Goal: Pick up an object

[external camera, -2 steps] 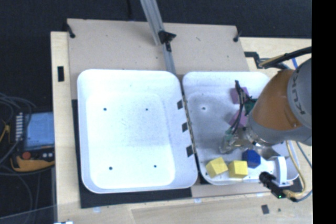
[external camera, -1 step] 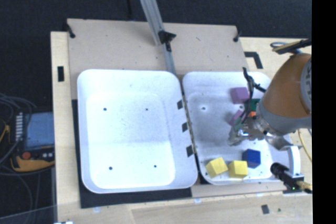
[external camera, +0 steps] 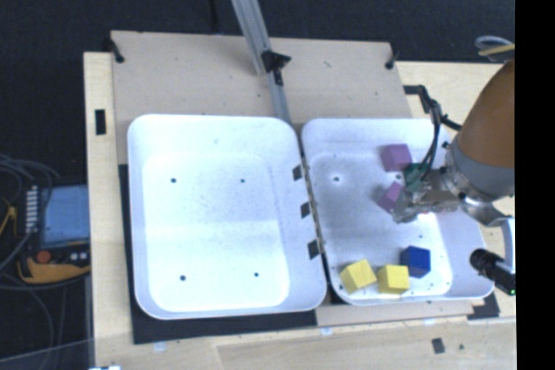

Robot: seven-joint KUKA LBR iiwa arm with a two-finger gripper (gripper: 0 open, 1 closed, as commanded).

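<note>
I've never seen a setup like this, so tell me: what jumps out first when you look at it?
The grey arm with its orange band reaches in from the right, its end effector low over the right bin, beside two purple blocks. Two yellow blocks and a blue one sit along that bin's near edge. The left bin is a broad white expanse.

- The gripper [external camera: 408, 205] hung low inside the right bin [external camera: 347, 212], near its right wall.
- A purple block [external camera: 396, 157] lay near that bin's far right corner; a second purple block [external camera: 390, 195] sat just beside the gripper.
- Two yellow blocks [external camera: 357, 275] [external camera: 395, 277] lay along the bin's near edge, with a blue block [external camera: 416, 260] just beside them.
- The left bin [external camera: 217, 212] stood alongside on the tabletop [external camera: 338, 78].
</note>
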